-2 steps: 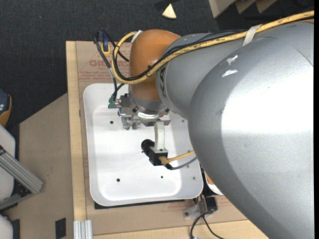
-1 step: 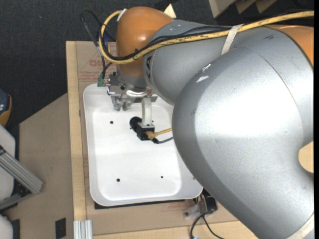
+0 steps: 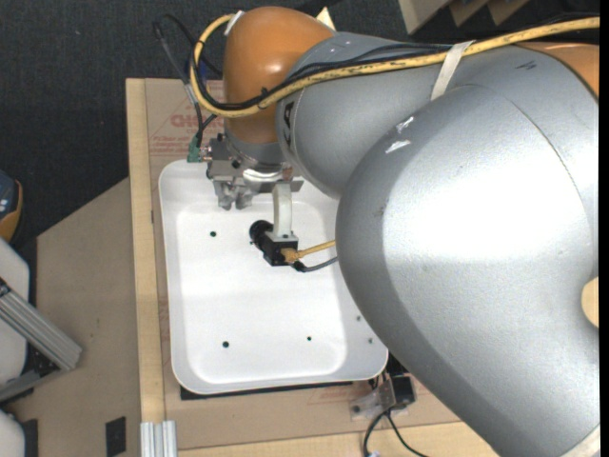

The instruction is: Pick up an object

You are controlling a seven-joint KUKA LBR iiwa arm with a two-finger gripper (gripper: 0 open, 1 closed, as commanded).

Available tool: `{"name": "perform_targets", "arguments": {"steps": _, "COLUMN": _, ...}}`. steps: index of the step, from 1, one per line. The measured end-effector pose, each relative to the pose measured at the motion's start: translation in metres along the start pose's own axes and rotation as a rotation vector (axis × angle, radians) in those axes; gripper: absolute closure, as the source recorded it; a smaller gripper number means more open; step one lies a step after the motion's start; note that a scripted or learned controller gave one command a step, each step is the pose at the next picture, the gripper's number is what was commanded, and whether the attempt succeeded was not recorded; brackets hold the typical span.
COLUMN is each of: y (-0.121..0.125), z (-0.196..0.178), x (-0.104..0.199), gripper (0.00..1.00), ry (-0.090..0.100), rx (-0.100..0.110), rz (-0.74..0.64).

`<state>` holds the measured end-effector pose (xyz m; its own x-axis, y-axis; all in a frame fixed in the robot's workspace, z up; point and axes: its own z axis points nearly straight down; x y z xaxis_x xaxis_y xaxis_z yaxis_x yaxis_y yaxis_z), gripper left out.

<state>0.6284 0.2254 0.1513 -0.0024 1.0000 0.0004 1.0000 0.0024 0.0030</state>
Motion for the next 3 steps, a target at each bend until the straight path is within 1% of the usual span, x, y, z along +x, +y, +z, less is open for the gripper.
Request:
{"name": "perform_targets", "arguments": {"steps": 1, "y": -0.068, "z": 0.058, "x": -0.034, "gripper": 1.00, "ry": -0.004, "rx": 0.017, "rz": 0.005}}
{"name": "perform_targets", "arguments": {"steps": 2, "y": -0.155, "z": 0.054, "x": -0.039, "gripper": 1.00, "ry": -0.001, "rx": 0.015, "rz": 0.003}}
{"name": "perform_targets", "arguments": {"steps": 3, "y": -0.118, "z": -0.053, "x": -0.005, "gripper": 1.00, "ry": 0.006, "rx": -0.009, "rz": -0.002}}
